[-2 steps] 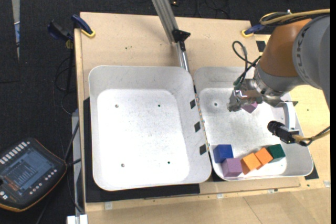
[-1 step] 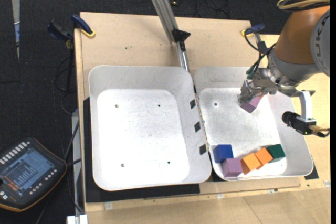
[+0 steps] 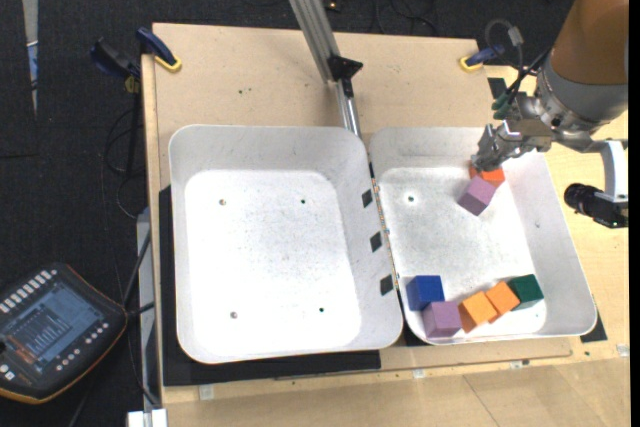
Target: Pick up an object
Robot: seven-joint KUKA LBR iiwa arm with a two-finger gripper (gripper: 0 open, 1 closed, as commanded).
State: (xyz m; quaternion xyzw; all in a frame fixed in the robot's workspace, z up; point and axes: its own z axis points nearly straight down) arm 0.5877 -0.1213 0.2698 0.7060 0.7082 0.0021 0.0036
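Nearest me in the right bin I see blue, purple, orange and green blocks. Farther back, a tilted purple block sits just under the gripper, half hiding an orange one.

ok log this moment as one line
arm: over right bin | claw: at far end, just above purple block | near corner: blue, purple, orange, green blocks | grasp: not confirmed

Hand over right bin, just above purple block.
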